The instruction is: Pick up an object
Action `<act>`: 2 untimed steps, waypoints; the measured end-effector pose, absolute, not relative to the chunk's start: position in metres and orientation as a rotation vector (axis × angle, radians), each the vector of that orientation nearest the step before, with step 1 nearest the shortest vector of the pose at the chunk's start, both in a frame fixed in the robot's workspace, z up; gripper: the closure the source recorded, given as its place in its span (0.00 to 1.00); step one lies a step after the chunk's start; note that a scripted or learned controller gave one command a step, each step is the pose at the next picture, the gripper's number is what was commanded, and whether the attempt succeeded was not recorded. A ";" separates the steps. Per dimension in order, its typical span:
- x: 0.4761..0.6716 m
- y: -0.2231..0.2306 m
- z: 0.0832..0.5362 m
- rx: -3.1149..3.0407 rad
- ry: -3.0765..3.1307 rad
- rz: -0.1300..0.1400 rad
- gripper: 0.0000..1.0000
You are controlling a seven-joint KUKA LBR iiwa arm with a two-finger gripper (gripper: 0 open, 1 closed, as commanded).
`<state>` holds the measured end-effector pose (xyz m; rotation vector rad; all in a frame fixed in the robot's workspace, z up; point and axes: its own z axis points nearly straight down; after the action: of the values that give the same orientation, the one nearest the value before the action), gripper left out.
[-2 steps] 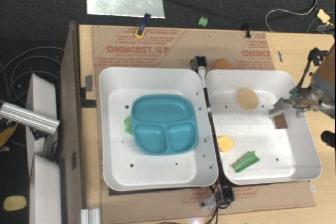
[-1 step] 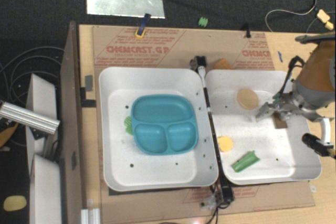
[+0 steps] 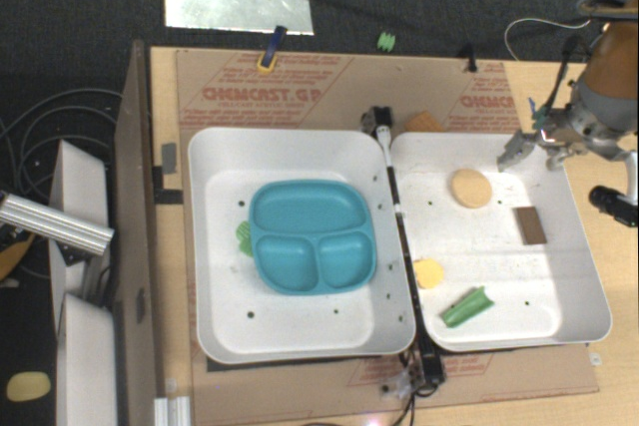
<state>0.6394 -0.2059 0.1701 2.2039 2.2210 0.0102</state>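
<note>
In the left white shallow plastic bin (image 3: 215, 244) lies a blue plastic tray with three compartments (image 3: 312, 234). A small green thing (image 3: 243, 234) looks out from under the left edge of this tray; what it is, I cannot tell.

The right white shallow plastic bin (image 3: 569, 264) holds four loose things. A small yellow round piece (image 3: 428, 273) lies close to the wall between the two bins. Near the front of this bin lies a green long object (image 3: 466, 306), tilted. Toward the far side rests a tan round flat object, like a biscuit (image 3: 471, 188). To the right of it, a little nearer, lies a brown flat rectangular block (image 3: 530, 224).

The grey two-finger gripper (image 3: 532, 147) is above the far right part of the right bin. The tan round object is the nearest thing to it, to its left and a little to the front, apart from it. The brown block lies in front of it. If the fingers are spread or pressed together, I cannot tell, and I see nothing between them.
</note>
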 end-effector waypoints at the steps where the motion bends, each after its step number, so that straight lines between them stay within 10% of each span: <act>1: 0.603 -0.206 0.106 2.223 2.225 -0.003 0.00; 2: 0.618 -0.137 0.101 2.211 2.232 0.003 0.00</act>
<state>0.6178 -0.1368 0.1013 2.2110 2.2322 0.0035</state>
